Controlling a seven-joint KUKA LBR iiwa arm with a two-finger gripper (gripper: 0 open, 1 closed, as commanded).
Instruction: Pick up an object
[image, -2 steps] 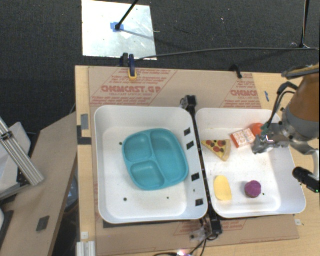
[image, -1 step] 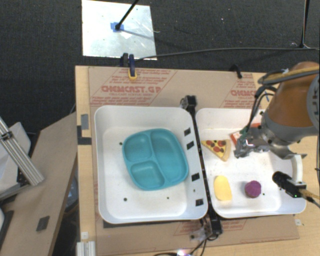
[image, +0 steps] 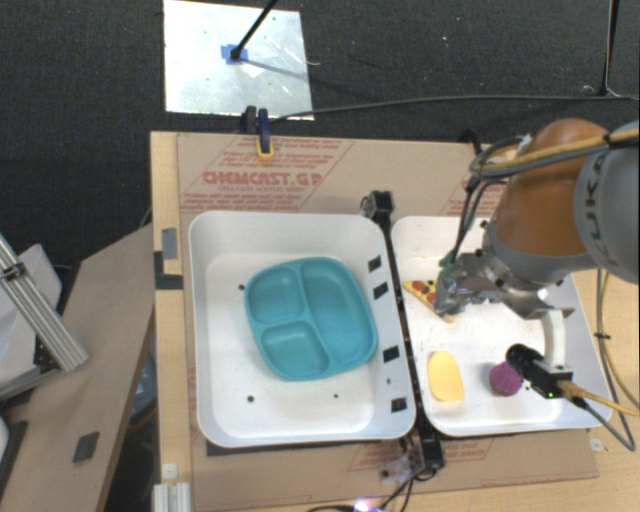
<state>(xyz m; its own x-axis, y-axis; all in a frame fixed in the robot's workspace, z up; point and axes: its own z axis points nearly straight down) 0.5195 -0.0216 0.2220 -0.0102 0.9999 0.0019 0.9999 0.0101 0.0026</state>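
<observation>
Tool (image: 447, 298) hangs right of centre over a red-yellow toy (image: 421, 291); grip state unclear. We should centre on it before closing.

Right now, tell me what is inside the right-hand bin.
The right bin holds a yellow object, a purple object and a red-and-yellow item beside the gripper. The arm covers the bin's far right part.

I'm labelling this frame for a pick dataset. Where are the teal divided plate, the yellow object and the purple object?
teal divided plate (image: 310, 318): camera view, left bin, on the ridge between its compartments.
yellow object (image: 446, 377): camera view, right bin, on its middle.
purple object (image: 503, 379): camera view, right bin, on its visible left part.
</observation>
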